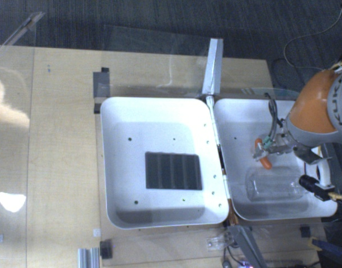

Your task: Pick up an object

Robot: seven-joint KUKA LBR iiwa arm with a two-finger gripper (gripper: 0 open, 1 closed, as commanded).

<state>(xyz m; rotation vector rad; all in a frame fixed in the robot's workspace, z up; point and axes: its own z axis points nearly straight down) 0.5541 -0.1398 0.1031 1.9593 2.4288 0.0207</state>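
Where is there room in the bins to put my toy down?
The left bin has bare white floor all round the dark ridged block, widest between the block and the far wall. The right bin is crowded: a clear plastic bottle, a small orange piece and the gripper fill its middle.

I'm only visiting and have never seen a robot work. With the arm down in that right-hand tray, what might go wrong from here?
1. The clear plastic container is see-through and lies on its side, so the claw might slip off it or set it rolling.
2. The small orange piece lies right beside the container, so a grab could catch the wrong one.
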